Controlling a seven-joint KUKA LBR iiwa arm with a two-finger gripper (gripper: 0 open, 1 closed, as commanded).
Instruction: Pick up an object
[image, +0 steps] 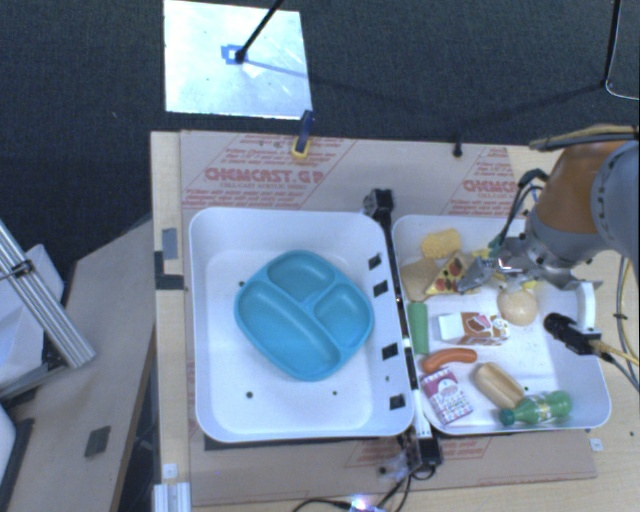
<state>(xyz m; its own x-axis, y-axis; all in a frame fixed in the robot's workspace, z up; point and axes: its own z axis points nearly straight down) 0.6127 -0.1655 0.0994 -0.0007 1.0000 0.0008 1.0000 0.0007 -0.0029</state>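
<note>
while the end effector (492, 266) is hovering in the right bin (600, 400) near its far edge, grip state indiscernible, a pizza slice (445, 277) is lying just beside it; the blue plate (303, 313) is occupying the left bin (215, 330).

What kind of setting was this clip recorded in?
Probably a robotics lab bench for pick-up trials: two white bins side by side, toy food such as a hot dog and green bottle, and a blue divided plate.

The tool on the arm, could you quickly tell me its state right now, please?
Tool: low over the right bin, beside the pizza slice; open or closed cannot be told.
</note>
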